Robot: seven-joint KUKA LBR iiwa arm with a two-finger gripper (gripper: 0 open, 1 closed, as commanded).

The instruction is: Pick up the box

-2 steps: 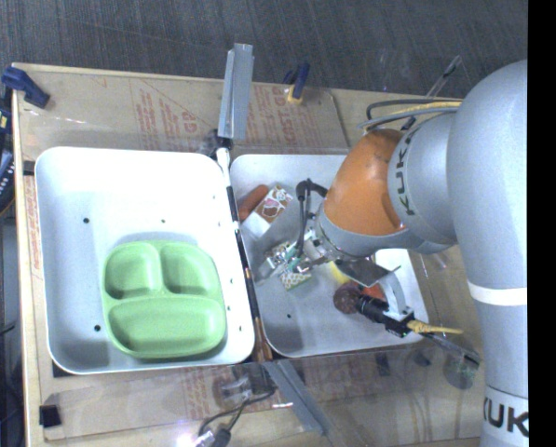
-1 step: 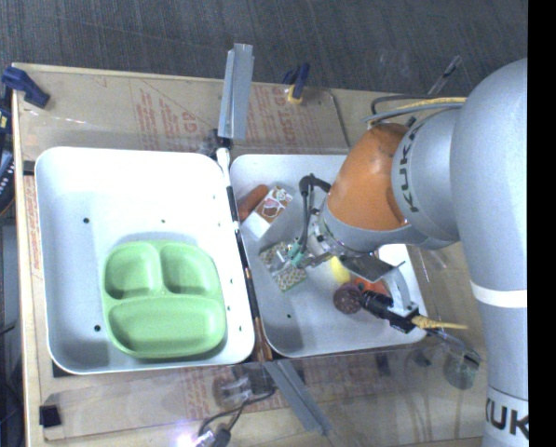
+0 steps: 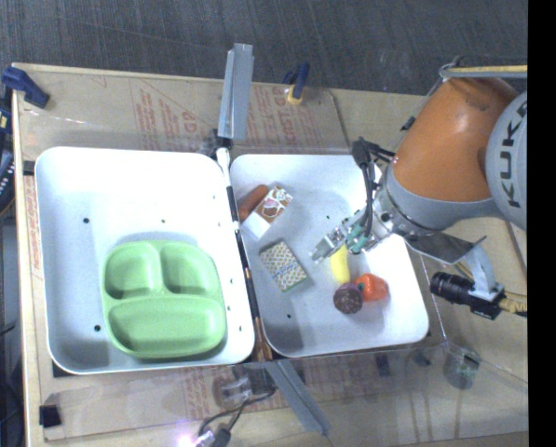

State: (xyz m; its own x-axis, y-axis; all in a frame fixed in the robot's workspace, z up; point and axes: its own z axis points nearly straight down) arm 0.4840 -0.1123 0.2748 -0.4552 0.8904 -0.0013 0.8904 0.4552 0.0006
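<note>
Still before the grab, claw (image 3: 338,243) open and holding nothing, needing a small move left to the box (image 3: 284,265) mid-frame.

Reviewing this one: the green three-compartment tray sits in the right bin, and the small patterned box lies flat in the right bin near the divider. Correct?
Not quite. The camera view shows the green three-compartment tray in the left white bin, not the right one. The small patterned box does lie flat in the right white bin near the divider.
</note>
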